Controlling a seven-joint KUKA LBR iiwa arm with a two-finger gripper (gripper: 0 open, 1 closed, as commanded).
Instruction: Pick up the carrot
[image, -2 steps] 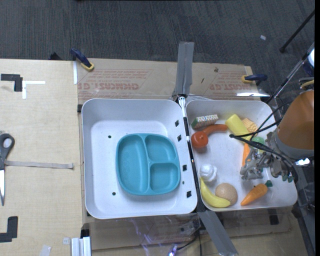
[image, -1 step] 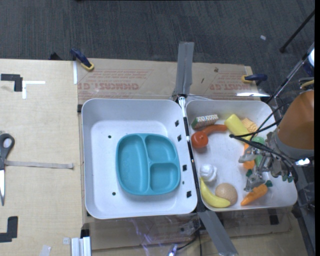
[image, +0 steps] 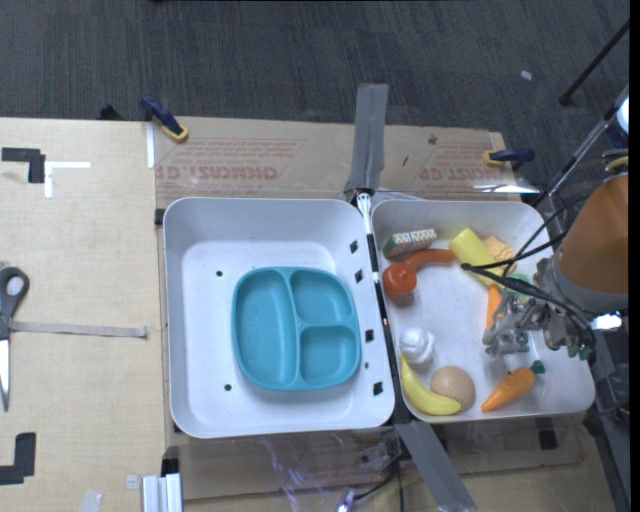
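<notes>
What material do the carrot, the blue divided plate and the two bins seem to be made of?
Carrot: probably moulded plastic, a toy; even orange colour, smooth skin, small green tip.
Blue divided plate: likely plastic, semi-matt; one uniform teal, soft rounded ridges.
Left bin and right bin: seemingly thin white plastic, slightly glossy, with rounded corners. Which plastic, I cannot tell.

The carrot (image: 510, 388) lies near the right bin's front wall (image: 500, 417), open floor on its left. The gripper (image: 505, 335) hangs just above it (cables crowd that side), egg (image: 452, 384) and banana (image: 428, 393) further left.
</notes>
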